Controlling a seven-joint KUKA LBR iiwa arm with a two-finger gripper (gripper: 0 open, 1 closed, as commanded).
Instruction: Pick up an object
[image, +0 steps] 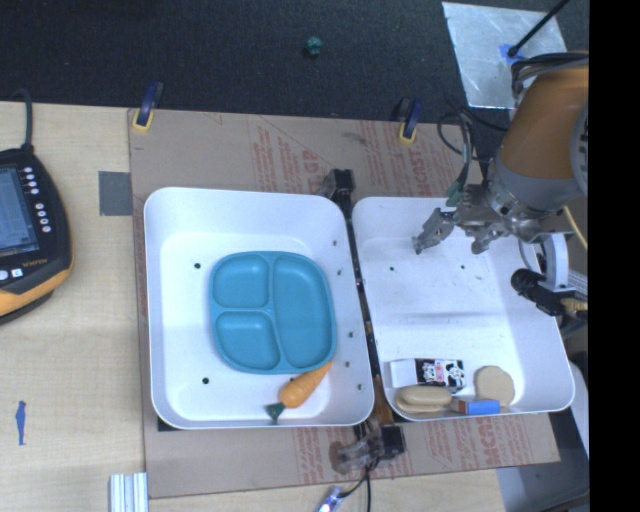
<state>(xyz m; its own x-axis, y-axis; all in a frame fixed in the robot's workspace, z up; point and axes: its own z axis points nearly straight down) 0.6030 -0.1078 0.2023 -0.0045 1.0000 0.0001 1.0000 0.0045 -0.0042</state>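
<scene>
My gripper (455, 237) hangs over the far part of the right bin (450, 300), its two fingers spread open with nothing between them. At that bin's near edge lie a small white box with black print (432, 372), a tan oval piece (423, 399), a round tan disc (494, 383) and a small blue block (480, 407). All of them lie well short of the gripper, toward the front. In the left bin (170, 300) sits a blue divided plate (272, 310), with a toy carrot (305, 386) by its near right corner.
A teach pendant (25, 230) lies on the bench at the far left. Both bins rest on a cardboard sheet (250, 150) held by clamps (147, 105) at its far edge. A black fitting (341, 183) sits where the bins meet at the back.
</scene>
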